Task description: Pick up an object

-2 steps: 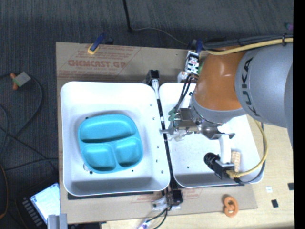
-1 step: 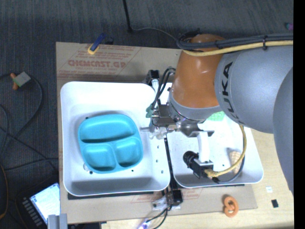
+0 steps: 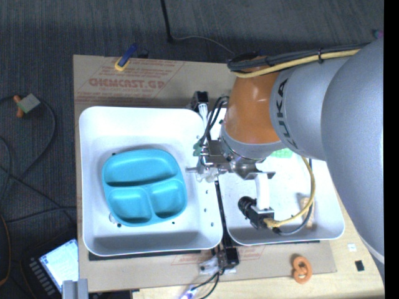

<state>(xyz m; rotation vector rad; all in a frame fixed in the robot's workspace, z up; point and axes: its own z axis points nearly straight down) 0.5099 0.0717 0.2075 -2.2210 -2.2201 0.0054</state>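
- I read this place as a robotics lab or test cell, not a home or shop.
- The bench (image 3: 368, 279) I work over is a plain board top, with a cardboard sheet (image 3: 134, 83) printed with a supplier's name laid under two white bins (image 3: 90, 167).
- A large grey industrial arm (image 3: 349, 123) with an orange band (image 3: 249, 111) reaches in over the bins, trailing exposed yellow and black cables (image 3: 293, 220).
- The floor is dark office-type carpet (image 3: 75, 17), with loose black cords (image 3: 165, 11) running across it.
- Small clamps and connectors (image 3: 201, 101) sit along the bins' edges.
- A blue divided tray (image 3: 144, 184) lies in the left bin.
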